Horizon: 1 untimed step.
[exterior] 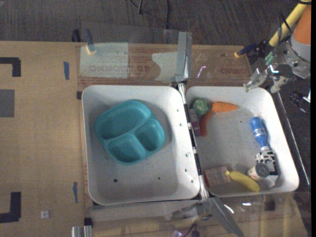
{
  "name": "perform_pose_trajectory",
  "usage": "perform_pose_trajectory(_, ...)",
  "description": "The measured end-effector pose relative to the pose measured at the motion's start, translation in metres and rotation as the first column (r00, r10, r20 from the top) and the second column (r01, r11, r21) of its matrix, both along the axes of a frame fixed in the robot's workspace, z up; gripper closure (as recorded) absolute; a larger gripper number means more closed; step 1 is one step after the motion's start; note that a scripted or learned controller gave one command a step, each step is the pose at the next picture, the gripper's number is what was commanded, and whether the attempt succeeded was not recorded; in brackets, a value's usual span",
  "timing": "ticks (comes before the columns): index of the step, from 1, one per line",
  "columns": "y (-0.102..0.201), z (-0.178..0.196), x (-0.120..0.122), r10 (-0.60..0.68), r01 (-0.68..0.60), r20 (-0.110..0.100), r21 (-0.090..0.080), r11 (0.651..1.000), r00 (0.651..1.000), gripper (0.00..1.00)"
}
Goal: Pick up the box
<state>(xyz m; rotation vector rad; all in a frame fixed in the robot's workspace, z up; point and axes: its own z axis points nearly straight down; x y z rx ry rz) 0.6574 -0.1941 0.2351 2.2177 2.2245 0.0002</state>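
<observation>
Camera view: task not started as far as visible. The box (217, 175), a small tan carton, lies untouched at the near edge of the right bin (242, 132), touching a banana (243, 180). The gripper (265, 76) hovers above that bin's far right corner, outside the rim, carrying nothing; finger spread is too blurred to judge.

The box sits well apart from the gripper, diagonally across the bin. Carrot (225, 106), blue bottle (257, 130) and a black-and-white item (266, 161) lie between. Left bin (98, 181) holds a teal divided plate (130, 137).

Remaining, by my judgement: approach, descend, grasp, lift.
</observation>
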Motion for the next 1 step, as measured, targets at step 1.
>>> perform_pose_trajectory(1,0.062,-0.1401,-0.0254,-0.227,0.227,0.003,0.0,0.974,0.974,0.0)
